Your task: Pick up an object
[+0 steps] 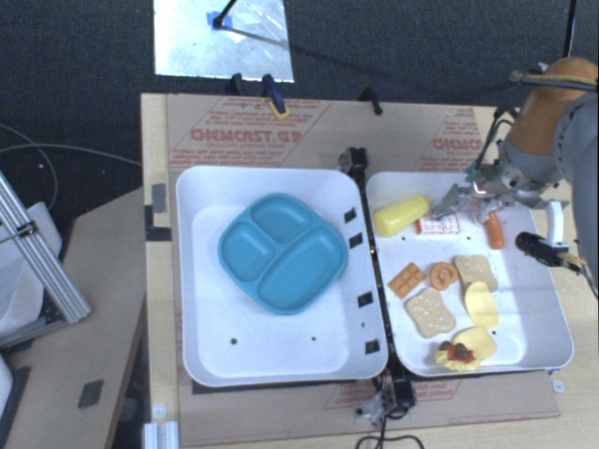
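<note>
Lying nearest the camera in the right bin (552, 344), a yellow toy with red bits (463, 350) is seen, with a cracker (430, 311) and a yellow slice (482, 304) just behind; further back a pretzel (443, 275), toast (474, 269) and an orange wafer (405, 279) are set; a carrot (494, 230) and a yellow block (401, 215) lie beyond; a blue divided plate (283, 253) is held by the left bin (201, 344); the gripper (456, 199) is poised beside the block, and whether it is spread cannot be told.

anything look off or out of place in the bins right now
Nothing stands out. The blue plate lies flat in the left bin, turned at a slant. The toy foods, including the yellow piece and the cracker, lie scattered loosely in the right bin, none spilled.
</note>
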